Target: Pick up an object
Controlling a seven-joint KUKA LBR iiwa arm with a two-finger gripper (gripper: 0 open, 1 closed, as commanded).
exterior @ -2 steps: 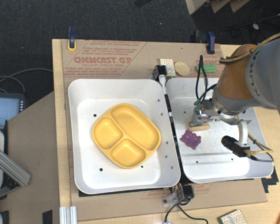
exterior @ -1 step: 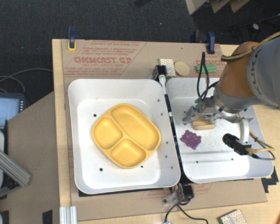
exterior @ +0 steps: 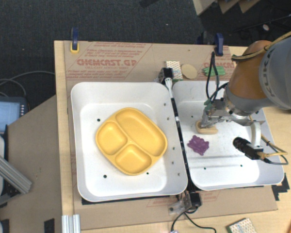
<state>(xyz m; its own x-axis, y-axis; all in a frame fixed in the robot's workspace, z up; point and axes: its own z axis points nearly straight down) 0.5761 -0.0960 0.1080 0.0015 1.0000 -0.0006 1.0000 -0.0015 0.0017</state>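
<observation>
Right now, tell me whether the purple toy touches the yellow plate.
Apart. The camera view shows the purple toy in the right bin and the yellow plate in the left bin.

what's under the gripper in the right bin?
A tan, flat object lies on the right bin floor directly below the gripper. The gripper covers its upper part, so its full shape is hidden. A purple object lies apart, nearer the camera.

You get even, fairly bright light from overhead. The white bins (exterior: 87,144) look close to washed out, with soft short shadows under the yellow plate (exterior: 131,140). The dark floor (exterior: 29,23) loses detail. The picture is slightly soft and grainy.
</observation>
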